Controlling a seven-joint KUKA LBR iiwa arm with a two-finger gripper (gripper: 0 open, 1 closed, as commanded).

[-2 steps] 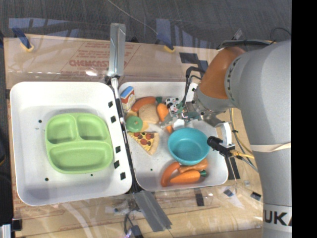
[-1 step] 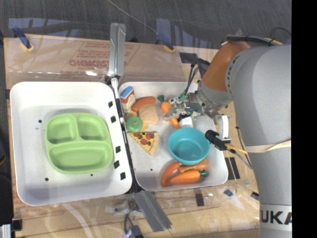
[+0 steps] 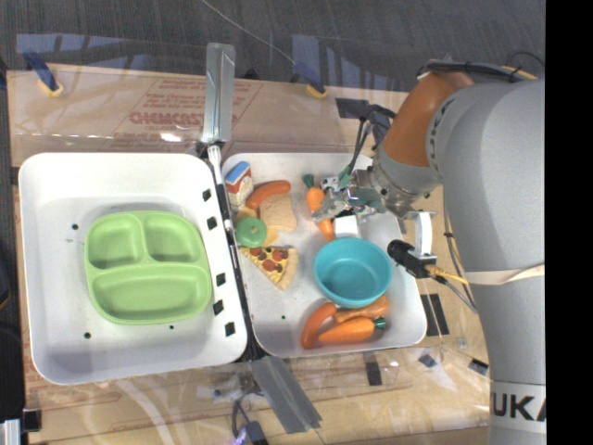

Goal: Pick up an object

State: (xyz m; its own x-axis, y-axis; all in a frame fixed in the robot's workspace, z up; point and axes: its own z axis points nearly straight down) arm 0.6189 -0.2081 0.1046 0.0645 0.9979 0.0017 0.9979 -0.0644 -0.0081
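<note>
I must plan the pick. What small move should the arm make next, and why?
Probably lower the end effector a little: it hangs over the right bin by the small carrot, above the blue bowl, with nothing seen held.

White letters "UKA", cut off by frame edge, on grey robot arm base [image 3: 514,404], lower right of frame. Faded red print on clear plastic sheet [image 3: 167,109] over bench, upper left of frame, just behind left white bin; large word possibly "CHEMCAST", smaller lines too blurred to read.
</note>
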